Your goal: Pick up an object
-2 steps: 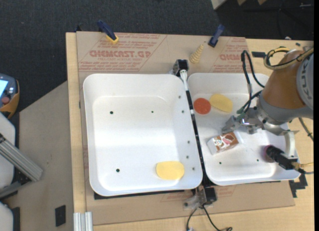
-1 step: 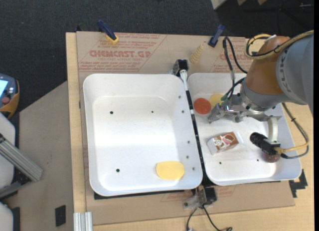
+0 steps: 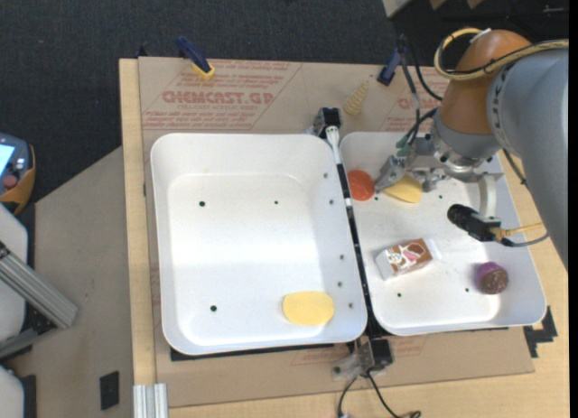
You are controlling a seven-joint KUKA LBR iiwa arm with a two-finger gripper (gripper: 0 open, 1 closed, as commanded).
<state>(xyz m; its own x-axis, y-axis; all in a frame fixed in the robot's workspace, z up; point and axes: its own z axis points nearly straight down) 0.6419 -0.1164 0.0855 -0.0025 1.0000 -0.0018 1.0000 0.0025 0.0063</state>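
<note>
Claw (image 3: 404,175): lowered over yellow piece (image 3: 405,193) in right bin (image 3: 533,303); grip state cannot be told.
Progress: nothing seen lifted yet.

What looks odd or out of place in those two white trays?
Nothing looks spilled or broken. The one loner is a flat yellow piece in the left bin; the other objects lie in the right bin, where the gripper hangs over a yellow wedge.

The bench (image 3: 271,91) is topped with brown printed board. Two white bins rest directly on it, touching side by side: left bin (image 3: 172,254), right bin (image 3: 524,303).
</note>
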